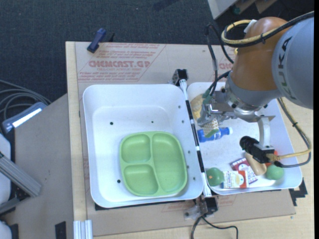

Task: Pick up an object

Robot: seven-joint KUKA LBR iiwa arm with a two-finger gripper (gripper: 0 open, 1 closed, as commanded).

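Blue bottle (215, 133) lies on its side in the right bin (222, 156), toward that bin's 9 o'clock edge and just beside the shared wall between the two bins, its white cap pointing to 3 o'clock. The tool (212, 123) hangs right over it at its 12 o'clock side, touching or nearly so. Whether the tool is clenched or released cannot be told, since the wrist hides it from above.

Bare white floor lies open at the bottle's 5 o'clock, toward the bin's middle. The bin's 6 o'clock rim is crowded: a green ball (214, 175) in the 7 o'clock corner, a red and white packet (238, 177) just beside it, a tan block (256, 166) and a second green ball (274, 173) toward 4 o'clock. A pale yellow thing (197, 103) sits near the 10 o'clock corner, partly under the arm.

The left bin (129, 108) holds a green divided plate (152, 163) in its 5 o'clock part, with bare floor from 9 to 12 o'clock. On the table (72, 158), a blue clip (95, 40) lies well apart at 11 o'clock.
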